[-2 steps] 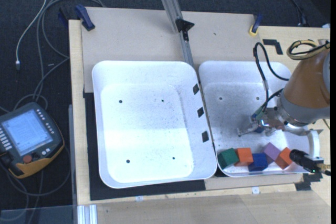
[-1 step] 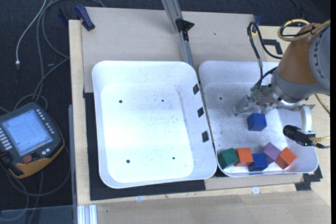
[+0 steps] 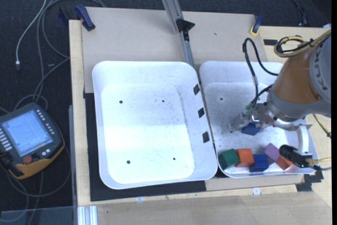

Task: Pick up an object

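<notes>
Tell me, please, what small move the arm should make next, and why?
Probably a short straight lift. The end effector sits low in the right bin with a blue object right at its tip; whether it is gripped is unclear, and raising it would show that, clear of the blocks along the near wall.

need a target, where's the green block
In the right bin, at its near left corner, the green block sits just left of the orange block.
</notes>
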`<state>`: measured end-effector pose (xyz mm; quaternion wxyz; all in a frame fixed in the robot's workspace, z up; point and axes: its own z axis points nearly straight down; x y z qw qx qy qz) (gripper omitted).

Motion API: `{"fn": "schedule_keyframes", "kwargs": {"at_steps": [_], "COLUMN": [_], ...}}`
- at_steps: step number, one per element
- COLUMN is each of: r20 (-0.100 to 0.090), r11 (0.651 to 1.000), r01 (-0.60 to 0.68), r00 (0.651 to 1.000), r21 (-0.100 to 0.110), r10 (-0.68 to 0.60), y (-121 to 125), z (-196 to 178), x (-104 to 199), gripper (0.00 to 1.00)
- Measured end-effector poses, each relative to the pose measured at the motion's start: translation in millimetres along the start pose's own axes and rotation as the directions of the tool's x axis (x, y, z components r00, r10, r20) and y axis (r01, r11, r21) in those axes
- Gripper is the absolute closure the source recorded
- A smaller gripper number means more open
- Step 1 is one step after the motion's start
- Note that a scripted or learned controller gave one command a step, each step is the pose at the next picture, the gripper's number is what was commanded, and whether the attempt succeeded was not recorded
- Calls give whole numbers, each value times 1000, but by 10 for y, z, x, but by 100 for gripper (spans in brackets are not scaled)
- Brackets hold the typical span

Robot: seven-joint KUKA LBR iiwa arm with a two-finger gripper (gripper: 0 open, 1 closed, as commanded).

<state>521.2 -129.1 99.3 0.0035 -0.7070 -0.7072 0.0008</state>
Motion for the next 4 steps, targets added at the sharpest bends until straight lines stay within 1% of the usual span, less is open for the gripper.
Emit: {"fn": "schedule_keyframes", "kwargs": {"at_steps": [1, 2, 3, 4], "r20": [2, 2, 1, 0], "r11": [1000, 1000, 1000, 1000], "r01": [1, 6, 8, 9], "r00": [1000, 1000, 1000, 1000], "r21": [-6, -10, -13, -7], "r10": [-1, -6, -8, -9], "y": [22, 156, -7, 184], "z": [-108, -370, -1036, -992], "x": [-7, 442, 1068, 1744], "gripper": [100, 100, 100, 100]}}
